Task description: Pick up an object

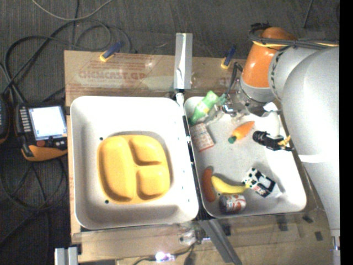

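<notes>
So, we found the gripper (228,107) hanging over the far left corner of the right bin (287,203), just beside the green bottle (203,106), and honestly we couldn't tell whether it was apart or closed. The other pickable stuff sat in that same bin: a carrot (241,131) right of the bottle, a small red-and-white packet (202,137) along the left wall, and toward the near side a sausage (207,184), a banana (227,185), a can (233,203) and a black-and-white toy (259,182). The left bin (83,148) held a yellow divided tray (134,166).
</notes>
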`<act>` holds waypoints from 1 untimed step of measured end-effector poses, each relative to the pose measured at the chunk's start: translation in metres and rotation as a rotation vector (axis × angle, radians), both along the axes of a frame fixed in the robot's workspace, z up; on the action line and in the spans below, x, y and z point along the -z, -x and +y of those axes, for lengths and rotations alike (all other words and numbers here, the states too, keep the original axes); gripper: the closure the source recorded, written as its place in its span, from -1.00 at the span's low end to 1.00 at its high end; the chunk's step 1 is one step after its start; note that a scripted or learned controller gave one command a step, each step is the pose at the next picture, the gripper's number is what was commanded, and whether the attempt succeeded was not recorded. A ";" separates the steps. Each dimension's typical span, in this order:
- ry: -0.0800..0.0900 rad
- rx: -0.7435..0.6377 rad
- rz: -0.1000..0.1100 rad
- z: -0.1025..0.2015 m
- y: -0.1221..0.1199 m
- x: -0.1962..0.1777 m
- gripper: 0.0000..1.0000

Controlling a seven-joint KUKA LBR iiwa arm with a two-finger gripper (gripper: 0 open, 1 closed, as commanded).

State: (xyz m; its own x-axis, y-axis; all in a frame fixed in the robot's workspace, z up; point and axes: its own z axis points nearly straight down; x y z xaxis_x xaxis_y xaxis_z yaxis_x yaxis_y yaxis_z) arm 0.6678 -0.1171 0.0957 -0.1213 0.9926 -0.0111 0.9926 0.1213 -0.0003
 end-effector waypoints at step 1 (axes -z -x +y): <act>-0.006 0.073 -0.006 -0.046 -0.002 0.007 -1.00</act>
